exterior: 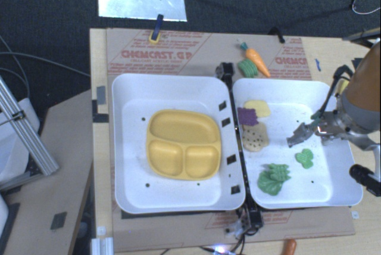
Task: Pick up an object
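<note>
The right bin (pixel 333 188) holds several toy foods. A yellow piece (pixel 257 108) and a purple piece (pixel 247 117) lie at its back left, with a beige speckled cookie (pixel 255 138) just in front of them. A leafy green piece (pixel 273 178) lies near the front, and a small green piece (pixel 305 158) sits to its right. My gripper (pixel 295 139) hangs over the middle of this bin, pointing left, between the cookie and the small green piece. Nothing shows in its grasp.
The left bin (pixel 134 99) holds a yellow divided plate (pixel 182 144). A toy carrot (pixel 257 60) and a green toy (pixel 247 68) lie on the cardboard behind the bins. A black clip row (pixel 232 128) runs between the bins.
</note>
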